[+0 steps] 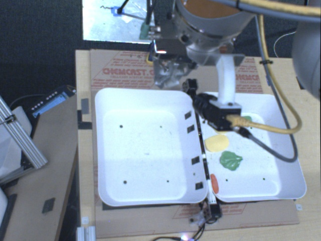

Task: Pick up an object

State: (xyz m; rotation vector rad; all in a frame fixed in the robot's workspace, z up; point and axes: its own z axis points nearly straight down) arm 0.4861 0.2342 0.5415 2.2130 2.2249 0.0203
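Left bin (99,144): gripper (168,74) hangs over its 1 o'clock corner. Open or closed, we cannot tell; we see nothing held.

Orange piece (214,183) at 7 o'clock, yellow piece (216,143) at 9 o'clock, green piece (230,160) just beside yellow at its 5 o'clock, all lying in right bin (297,181).

We judge pick not yet done: approach, descent, grasp and lift all left.

Pretty clearly a robotics lab: big robot arm (205,19) over two white bins (140,149) on the table (55,185), aluminium framing (25,144) left of the bins.
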